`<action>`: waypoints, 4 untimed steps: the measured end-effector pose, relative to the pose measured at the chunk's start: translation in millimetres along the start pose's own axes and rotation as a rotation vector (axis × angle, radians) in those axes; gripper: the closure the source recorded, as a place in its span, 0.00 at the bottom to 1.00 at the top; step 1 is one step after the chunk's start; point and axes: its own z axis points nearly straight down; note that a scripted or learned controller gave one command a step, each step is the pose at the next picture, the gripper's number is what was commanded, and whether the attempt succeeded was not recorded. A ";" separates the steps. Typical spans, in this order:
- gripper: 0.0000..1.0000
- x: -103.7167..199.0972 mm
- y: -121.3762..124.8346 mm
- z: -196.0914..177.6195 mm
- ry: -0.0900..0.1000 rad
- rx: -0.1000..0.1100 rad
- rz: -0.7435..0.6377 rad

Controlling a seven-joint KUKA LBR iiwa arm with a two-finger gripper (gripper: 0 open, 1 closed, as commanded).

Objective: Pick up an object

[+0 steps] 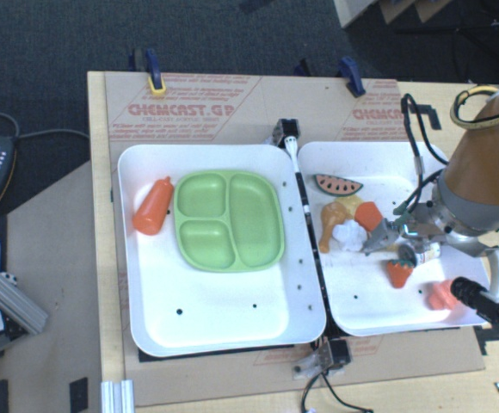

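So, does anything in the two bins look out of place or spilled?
Nothing looks spilled or broken. The green divided plate lies flat in the left bin, with an orange bottle lying on its side beside it. The right bin holds a loose cluster of toy food, including a watermelon slice, near the end effector.

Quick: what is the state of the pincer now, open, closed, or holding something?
Pincer: low in the right bin, beside the white item; open or closed cannot be told.

Red strawberry (399, 274) (upright?) in right bin (353, 317)
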 end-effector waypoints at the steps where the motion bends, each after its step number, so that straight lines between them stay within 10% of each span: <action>1: 0.00 -9.4 3.6 55.8 -0.004 -0.006 0.001; 2: 0.00 -8.8 3.1 95.7 0.000 -0.001 0.002; 3: 1.00 -9.4 3.8 83.2 -0.002 -0.007 0.003; 4: 1.00 0.1 4.0 25.2 -0.004 -0.012 -0.001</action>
